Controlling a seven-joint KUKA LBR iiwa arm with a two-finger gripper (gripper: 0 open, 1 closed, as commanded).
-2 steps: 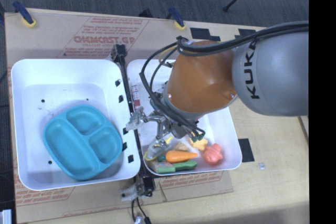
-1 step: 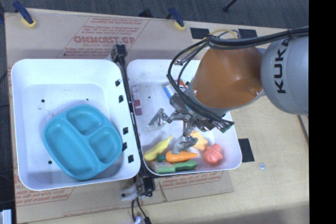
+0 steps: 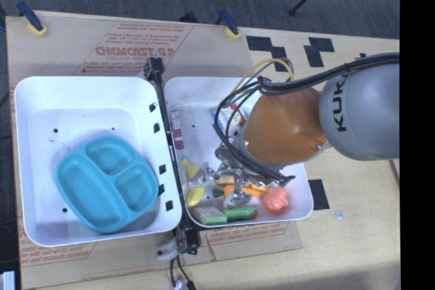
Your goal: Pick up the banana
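i see the banana [image 3: 195,196] lying in the right bin [image 3: 204,95], just left of my pincer [image 3: 234,192]; i cannot tell the pincer's state.

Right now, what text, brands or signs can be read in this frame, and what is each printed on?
"CHEMCAST GP": red print on the cardboard sheet behind the left bin; the smaller red lines around it are too blurred to read.
"KUK": black letters on the arm's grey housing, the rest cut off.
Red print on the cardboard's front edge: too small to read.
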